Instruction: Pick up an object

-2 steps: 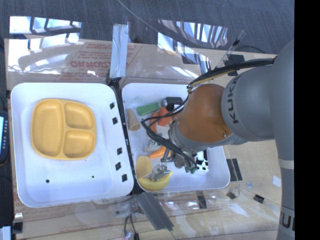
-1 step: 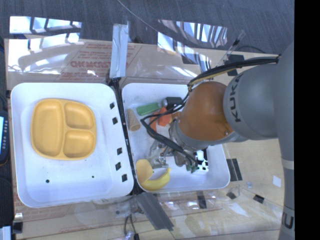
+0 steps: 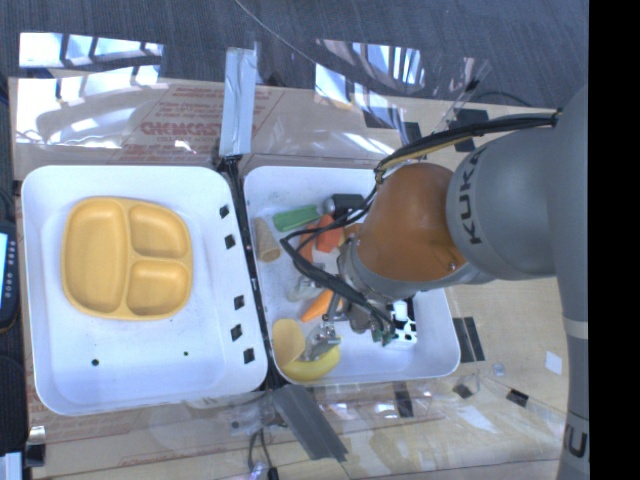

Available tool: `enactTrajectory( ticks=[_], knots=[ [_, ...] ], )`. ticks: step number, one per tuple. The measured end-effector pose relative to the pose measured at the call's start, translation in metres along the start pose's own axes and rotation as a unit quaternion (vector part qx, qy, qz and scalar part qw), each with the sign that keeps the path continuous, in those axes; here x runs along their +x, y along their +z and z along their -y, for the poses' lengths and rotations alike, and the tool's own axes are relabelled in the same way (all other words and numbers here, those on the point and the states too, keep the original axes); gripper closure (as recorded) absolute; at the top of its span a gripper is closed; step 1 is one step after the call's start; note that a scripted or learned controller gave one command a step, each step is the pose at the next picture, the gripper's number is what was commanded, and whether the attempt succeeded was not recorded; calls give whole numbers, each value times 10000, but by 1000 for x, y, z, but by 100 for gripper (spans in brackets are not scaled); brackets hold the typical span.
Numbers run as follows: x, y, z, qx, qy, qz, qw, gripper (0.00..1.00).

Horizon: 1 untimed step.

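Reaching into the right bin (image 3: 440, 353), the grey arm (image 3: 500, 203) brings its hand (image 3: 325, 343) down over a yellow, banana-like piece (image 3: 295, 353) in the near-left corner.

Whether the hand is open, closed or gripping cannot be told, as its tips merge with the clutter. The yellow piece looks light, smooth and curved, so probably slippery; a pinch across its narrow middle seems safest. It lies hard against the bin's left wall and front rim, leaving little room on those sides; approach from above looks freest. An orange piece (image 3: 317, 304), a green piece (image 3: 296, 218) and a cork-like cylinder (image 3: 267, 239) crowd the same bin. The left bin (image 3: 40, 268) carries a yellow divided tray (image 3: 127, 257), well apart.
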<state>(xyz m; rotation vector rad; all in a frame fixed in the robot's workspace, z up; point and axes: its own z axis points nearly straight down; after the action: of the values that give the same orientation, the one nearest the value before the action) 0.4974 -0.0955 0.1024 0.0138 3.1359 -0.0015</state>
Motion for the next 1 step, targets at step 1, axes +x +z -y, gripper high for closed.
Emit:
enactTrajectory(
  ticks=[1],
  knots=[
    [-1,9,6,-3,-118,-15,9999,0]
  ],
)
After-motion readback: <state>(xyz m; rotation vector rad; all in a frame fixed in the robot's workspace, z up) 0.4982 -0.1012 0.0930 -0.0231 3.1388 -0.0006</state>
